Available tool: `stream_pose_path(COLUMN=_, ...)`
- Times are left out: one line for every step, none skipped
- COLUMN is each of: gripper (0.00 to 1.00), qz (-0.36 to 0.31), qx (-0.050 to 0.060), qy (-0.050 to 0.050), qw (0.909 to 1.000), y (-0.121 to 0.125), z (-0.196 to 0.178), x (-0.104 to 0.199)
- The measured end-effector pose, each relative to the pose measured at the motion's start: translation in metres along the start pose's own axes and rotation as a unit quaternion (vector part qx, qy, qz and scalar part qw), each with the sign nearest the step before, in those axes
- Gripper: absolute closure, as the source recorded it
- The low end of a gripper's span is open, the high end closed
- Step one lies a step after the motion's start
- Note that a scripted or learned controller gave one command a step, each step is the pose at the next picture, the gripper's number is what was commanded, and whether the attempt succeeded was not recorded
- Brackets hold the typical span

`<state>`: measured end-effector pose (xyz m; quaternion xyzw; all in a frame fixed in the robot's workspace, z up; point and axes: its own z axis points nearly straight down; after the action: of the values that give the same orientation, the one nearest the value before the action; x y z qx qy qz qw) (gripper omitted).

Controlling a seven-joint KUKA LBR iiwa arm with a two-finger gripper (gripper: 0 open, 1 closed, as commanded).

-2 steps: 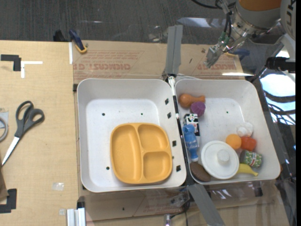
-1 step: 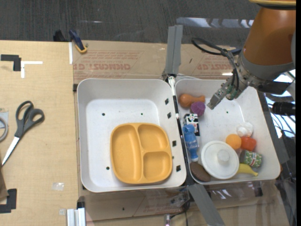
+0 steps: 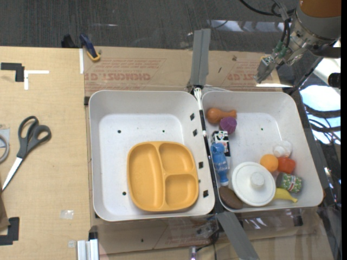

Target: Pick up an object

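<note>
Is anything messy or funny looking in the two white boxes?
Nothing is spilled or broken. The right bin is crowded: its toys are bunched toward the front, and a blue bottle lies on its side against the wall between the bins. The yellow tray in the left bin sits a bit crooked.

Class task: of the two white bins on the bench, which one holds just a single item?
The left bin: it holds one yellow divided plate, whereas the right bin holds many small objects.

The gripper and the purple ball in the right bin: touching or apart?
Apart. The camera view shows the gripper raised beyond the right bin's far rim, with bare bin floor between it and the purple ball.
</note>
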<state>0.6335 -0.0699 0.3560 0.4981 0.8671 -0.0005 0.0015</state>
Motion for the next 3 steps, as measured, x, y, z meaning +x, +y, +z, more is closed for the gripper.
stream_pose_path(gripper=1.0, qz=-0.001, qx=0.0, qy=-0.002, qw=1.0, y=0.001, z=-0.009, x=0.0)
stream_pose_path(gripper=1.0, qz=-0.036, qx=0.0, qy=0.0, qw=0.9994, y=0.025, z=0.0, x=-0.009)
stream_pose_path(gripper=1.0, qz=-0.09, qx=0.001, qy=0.001, qw=0.996, y=-0.034, z=0.082, x=0.005)
